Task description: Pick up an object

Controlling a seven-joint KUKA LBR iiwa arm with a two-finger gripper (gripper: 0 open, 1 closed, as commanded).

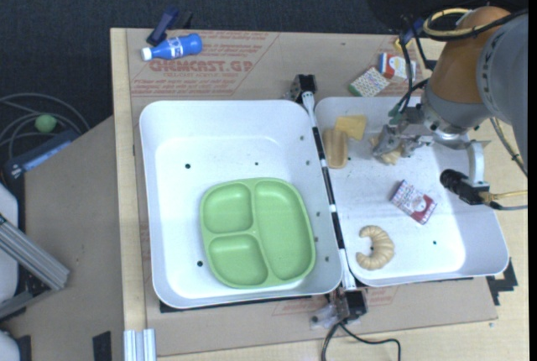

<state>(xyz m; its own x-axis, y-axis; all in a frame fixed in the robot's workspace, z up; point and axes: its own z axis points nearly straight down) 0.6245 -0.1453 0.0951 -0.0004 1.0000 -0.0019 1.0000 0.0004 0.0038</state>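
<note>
My gripper [394,141] hangs low over the upper part of the right bin [478,254], reaching in from the right. A small tan object [387,156] lies right under it, partly hidden by the gripper. Left of it lie a yellow cheese wedge [352,127] and a tan bread-like piece [336,149] against the bin's left wall. A red and white packet [413,201] lies in the middle of that bin. Near the front rests a croissant [377,247].
The left bin [168,149] holds a green divided plate [256,232]. On the bench behind the bins lie a blue and white bottle [173,46] and a small patterned box [369,82]. Black clamps [304,87] sit between the bins.
</note>
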